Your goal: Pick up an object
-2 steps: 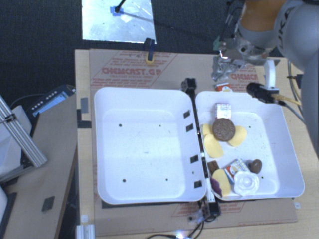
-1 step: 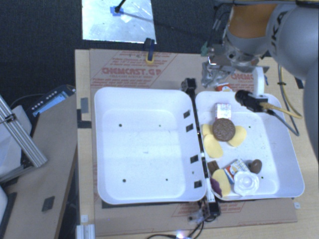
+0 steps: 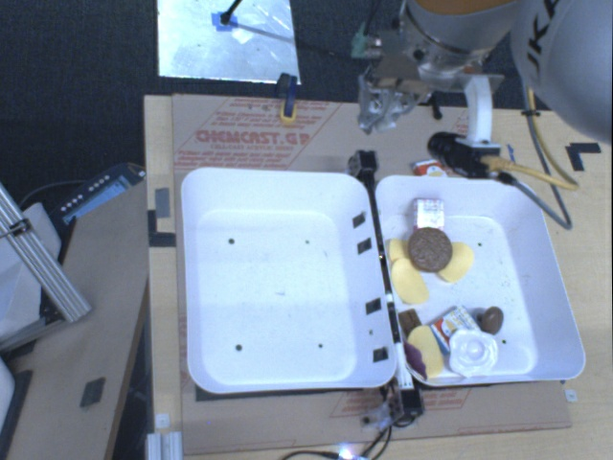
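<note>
- Gripper [image 3: 383, 115] hangs above the bench behind the two bins, near the back end of the divider between them; nothing sits between its fingers, and whether they are spread or closed is too blurred to tell.
- Candidates all lie in the right bin [image 3: 536, 257]; left bin [image 3: 268, 276] holds none of them.
- Brown round disc [image 3: 430, 249] rests on top of yellow chips [image 3: 410, 278], near the bin's inner wall. Looks rigid, flat and light; best taken across its edge, though it may slide on the chips underneath.
- Small white box [image 3: 428, 211] just behind the disc: stiff, light, square sides, probably the easiest pinch.
- White crumpled piece [image 3: 474, 353] at the front corner: looks soft, likely to deform under the fingers.
- Small brown lump [image 3: 491, 318] beside it: tiny, could roll away.
- All of these sit forward of the gripper and well below it; the box and disc are nearest.
</note>
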Robot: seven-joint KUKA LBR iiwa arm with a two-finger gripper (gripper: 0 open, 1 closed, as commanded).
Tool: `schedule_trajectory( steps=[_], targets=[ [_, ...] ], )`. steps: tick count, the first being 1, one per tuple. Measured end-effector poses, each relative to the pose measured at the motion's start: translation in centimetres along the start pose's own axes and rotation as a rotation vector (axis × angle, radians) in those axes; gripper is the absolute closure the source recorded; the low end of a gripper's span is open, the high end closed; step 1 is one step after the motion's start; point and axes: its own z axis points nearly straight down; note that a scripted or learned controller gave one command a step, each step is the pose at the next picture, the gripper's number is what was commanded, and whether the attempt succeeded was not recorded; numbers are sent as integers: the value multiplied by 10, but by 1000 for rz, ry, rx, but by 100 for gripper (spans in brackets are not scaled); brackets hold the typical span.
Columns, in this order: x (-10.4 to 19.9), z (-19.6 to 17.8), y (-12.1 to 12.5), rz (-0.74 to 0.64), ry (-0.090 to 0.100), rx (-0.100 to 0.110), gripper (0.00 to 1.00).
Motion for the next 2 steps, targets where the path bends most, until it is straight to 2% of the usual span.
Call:
schedule_trajectory(
  steps=[1, 2],
  targets=[
    [80, -70, -9, 1, 1, 4, 100],
    [128, -121, -70, 2, 0, 7, 100]
  ],
)
